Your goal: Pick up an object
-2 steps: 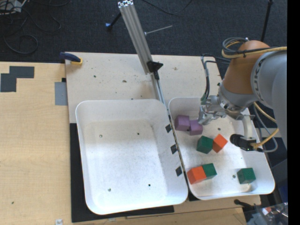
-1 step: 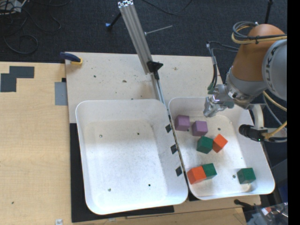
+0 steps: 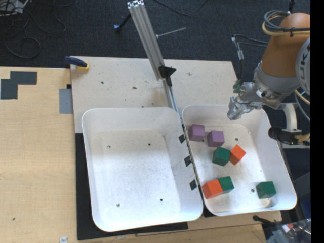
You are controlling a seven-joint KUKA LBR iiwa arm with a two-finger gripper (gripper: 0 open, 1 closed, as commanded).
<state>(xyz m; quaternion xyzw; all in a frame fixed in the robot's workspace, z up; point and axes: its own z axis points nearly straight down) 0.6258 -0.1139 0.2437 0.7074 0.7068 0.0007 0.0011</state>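
Camera view | gripper upper right, above right bin's rim | purple cubes lower left of it | finger state unclear

A dark carpeted floor fills the top of the frame, with black cables coiled at upper left. Below it, a pale wooden bench spans the left side, marked by grey patches. Lighting is even and bright.
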